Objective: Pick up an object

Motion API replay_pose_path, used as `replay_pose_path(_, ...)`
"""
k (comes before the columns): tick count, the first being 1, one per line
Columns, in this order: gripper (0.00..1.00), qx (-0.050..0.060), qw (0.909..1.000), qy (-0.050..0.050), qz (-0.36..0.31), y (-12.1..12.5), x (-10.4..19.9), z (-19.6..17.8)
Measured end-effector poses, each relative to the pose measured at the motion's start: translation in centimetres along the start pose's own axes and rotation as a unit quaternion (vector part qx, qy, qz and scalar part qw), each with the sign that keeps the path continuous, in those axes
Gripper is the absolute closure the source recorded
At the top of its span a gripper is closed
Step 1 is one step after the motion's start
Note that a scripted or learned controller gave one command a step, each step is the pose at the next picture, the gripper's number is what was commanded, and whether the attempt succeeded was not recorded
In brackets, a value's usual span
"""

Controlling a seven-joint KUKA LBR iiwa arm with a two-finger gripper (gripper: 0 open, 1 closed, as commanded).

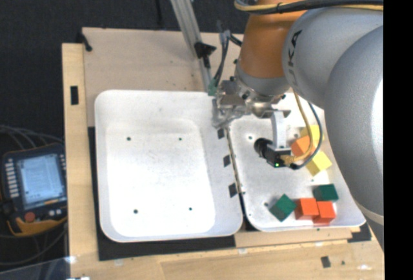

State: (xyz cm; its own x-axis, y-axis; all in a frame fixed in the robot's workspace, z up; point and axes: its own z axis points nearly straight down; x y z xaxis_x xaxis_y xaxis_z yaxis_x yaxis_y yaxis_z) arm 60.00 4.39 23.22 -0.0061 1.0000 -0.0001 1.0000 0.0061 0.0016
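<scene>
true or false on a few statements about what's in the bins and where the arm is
1. The blocks lie in the right bin. True.
2. Two orange blocks sit side by side near that bin's front edge. True.
3. The left bin holds a green block. False: the green blocks are in the right bin.
4. The arm is over the left bin. False: it reaches over the right bin.
5. A handheld screen unit lies left of the bench. True.

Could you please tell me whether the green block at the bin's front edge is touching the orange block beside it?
Touching: in the camera view, the green block and orange block meet with no white bin floor showing between them.
</scene>
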Motion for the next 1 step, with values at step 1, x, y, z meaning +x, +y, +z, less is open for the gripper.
replay_pose_path(1, 1.00, 0.000, 1.0000, 0.000, 0.000, 0.56, 5.06, 0.46)
